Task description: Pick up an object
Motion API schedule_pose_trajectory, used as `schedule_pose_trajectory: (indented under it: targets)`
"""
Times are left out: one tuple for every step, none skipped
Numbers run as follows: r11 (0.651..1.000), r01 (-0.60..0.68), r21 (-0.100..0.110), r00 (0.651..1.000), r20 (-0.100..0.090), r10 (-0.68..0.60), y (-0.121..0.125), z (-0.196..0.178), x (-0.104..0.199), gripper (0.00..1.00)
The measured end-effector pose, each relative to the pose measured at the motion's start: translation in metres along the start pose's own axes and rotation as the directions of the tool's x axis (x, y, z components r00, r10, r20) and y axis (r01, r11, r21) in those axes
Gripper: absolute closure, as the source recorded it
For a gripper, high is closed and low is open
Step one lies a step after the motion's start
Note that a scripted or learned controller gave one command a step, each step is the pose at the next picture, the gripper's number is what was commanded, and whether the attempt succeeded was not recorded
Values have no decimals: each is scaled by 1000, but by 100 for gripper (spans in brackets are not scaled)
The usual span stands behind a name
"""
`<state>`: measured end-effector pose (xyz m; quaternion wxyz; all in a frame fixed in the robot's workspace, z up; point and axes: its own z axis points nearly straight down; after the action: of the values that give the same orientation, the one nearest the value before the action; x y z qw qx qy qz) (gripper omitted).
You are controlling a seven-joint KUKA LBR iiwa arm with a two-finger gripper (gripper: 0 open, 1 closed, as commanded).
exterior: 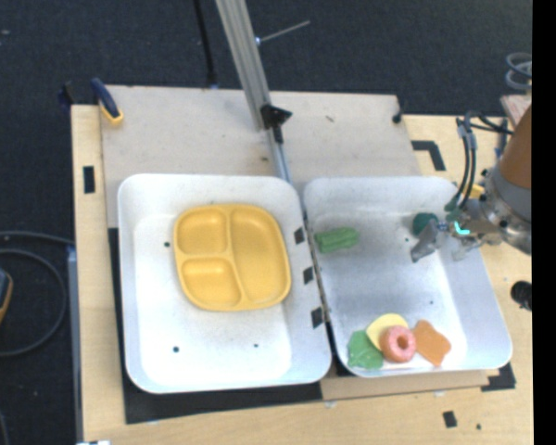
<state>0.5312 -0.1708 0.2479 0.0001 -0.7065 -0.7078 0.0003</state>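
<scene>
— Camera view: what's in the right bin?
— A cluster at the near edge: pink ring lying on a yellow disc, touching a green leafy piece to its left and an orange piece to its right. Farther up, near the left wall, a pale green oblong object, lying flat and well apart from that cluster. Near the far right side, a small dark teal object, just beside the gripper.

— And the gripper?
— Reaching in from the right, over the right bin's upper right part. Grey finger pointing down and to the left, close to the teal object. Too blurred to tell how wide the jaws stand, or whether anything sits between them; possibly touching the teal object, but not clear.

— Left bin?
— Holds a yellow divided plate, three compartments, resting flat near the bin's middle.

— Around the bins?
— Light wooden bench underneath, a slanted metal pole rising from the far side between the bins, a blue-and-yellow clamp at the bench's far left corner.
</scene>
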Motion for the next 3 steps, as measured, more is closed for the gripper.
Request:
schedule_pose_trajectory:
  targets:
    - [1000,0,-2,1000,0,0,0,-1,0,0]
    - [1000,-1,2,1000,0,1,2,58,8,0]
    - [1000,-3,2,1000,0,3,6,101,6,0]
